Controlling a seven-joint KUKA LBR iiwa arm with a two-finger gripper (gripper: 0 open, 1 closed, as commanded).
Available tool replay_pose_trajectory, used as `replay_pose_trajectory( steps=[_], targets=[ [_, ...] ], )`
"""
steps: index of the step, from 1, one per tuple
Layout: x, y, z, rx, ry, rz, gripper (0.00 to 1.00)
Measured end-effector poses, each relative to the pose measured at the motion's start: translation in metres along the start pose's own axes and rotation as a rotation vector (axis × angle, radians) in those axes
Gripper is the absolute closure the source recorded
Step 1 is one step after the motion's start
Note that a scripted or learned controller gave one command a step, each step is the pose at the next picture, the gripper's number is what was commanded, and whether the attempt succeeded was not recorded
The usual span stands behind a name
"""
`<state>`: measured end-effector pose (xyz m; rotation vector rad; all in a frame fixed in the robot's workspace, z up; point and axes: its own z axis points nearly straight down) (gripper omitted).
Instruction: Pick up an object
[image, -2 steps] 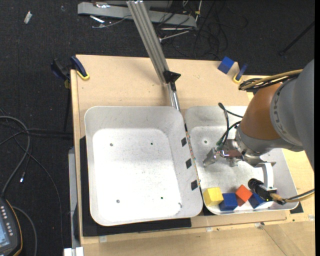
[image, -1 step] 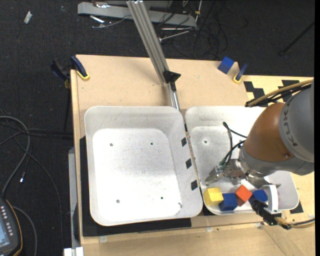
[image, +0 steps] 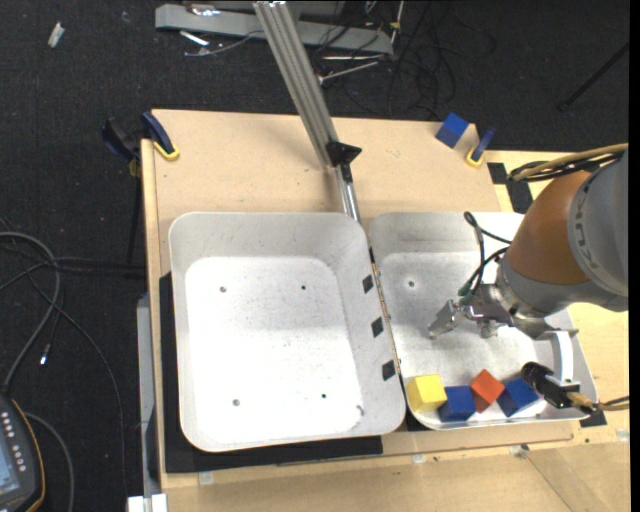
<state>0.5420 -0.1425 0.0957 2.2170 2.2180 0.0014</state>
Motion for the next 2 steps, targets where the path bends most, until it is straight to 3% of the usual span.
replay_pose_trajectory(
  steps=[1,2],
  targets=[
    [0.000,-0.023,-0.066,-0.001,0.002,0.002,0.00],
    [-0.006,-0.044,-0.059,0.006,0.003,0.003,0.00]
  ],
)
